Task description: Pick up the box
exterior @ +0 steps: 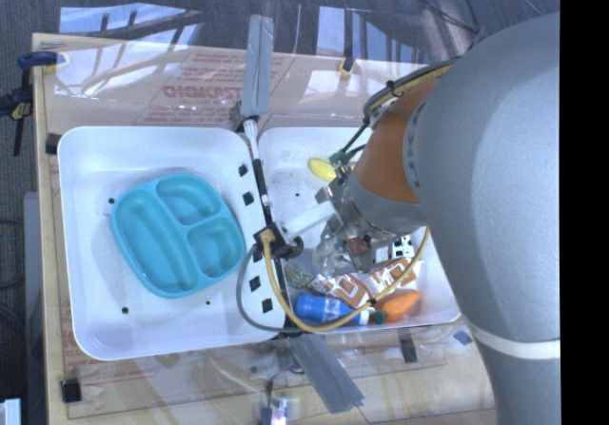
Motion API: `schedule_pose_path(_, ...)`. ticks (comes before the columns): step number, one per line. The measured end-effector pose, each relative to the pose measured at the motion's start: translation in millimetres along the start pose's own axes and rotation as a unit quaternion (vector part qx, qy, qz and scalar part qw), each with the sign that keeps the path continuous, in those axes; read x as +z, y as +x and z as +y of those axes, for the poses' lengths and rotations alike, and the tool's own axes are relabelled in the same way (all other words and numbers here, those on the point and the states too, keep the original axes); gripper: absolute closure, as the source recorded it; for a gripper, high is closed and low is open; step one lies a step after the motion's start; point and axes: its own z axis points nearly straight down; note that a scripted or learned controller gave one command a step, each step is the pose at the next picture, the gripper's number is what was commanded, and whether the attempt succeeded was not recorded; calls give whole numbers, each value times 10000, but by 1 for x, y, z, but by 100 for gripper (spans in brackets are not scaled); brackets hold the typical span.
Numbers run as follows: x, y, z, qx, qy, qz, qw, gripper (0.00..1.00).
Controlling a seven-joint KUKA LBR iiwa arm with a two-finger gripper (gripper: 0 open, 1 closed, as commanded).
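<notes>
Two white bins sat on the desk point(143, 95). Camera view: the gripper point(335, 244) was lowered into the right bin point(285, 152) among clutter; its opening could not be determined. A small box point(402, 246) lay beside it. The left bin point(86, 223) held a blue tray point(176, 233).

The table point(143, 95) is carrying two white bins side by side: my end effector point(335, 244) is hanging over the right bin point(285, 152), and the left bin point(86, 223) is sitting beyond it.
</notes>
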Motion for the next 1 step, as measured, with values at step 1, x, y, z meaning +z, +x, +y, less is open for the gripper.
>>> schedule_pose_path(1,-43,10,-45,3,3,13,10000,100)
